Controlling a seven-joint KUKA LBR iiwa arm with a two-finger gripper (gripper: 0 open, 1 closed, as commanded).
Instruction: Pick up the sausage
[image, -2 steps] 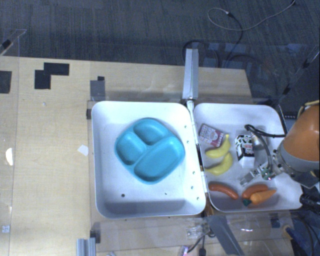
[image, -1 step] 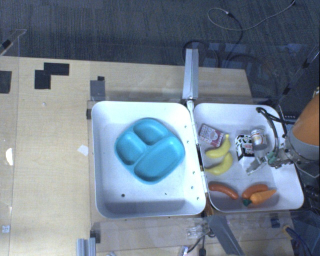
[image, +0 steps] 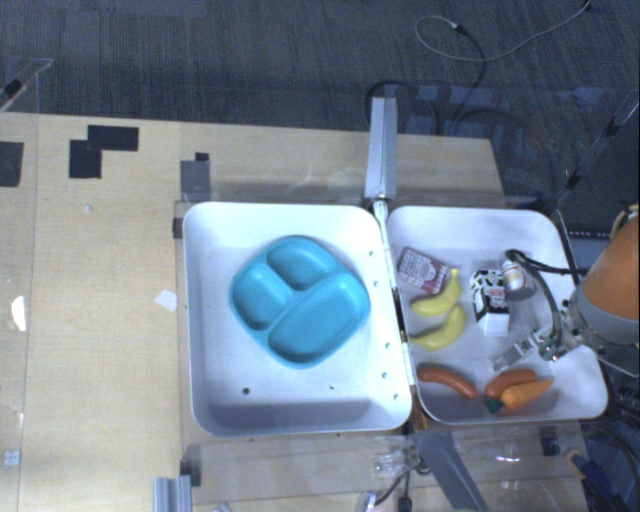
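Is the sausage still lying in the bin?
Yes. The sausage lies flat on the right bin's floor, apart from the gripper.

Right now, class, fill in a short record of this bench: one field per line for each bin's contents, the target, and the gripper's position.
left bin: blue divided plate
right bin: sausage, carrot, two bananas, red-and-white packet, black-and-white carton
target: sausage, lying near the bin's front edge, left of the carrot, nothing touching it
gripper: over the right bin, above the carrot, right of the sausage
grasp: not yet made
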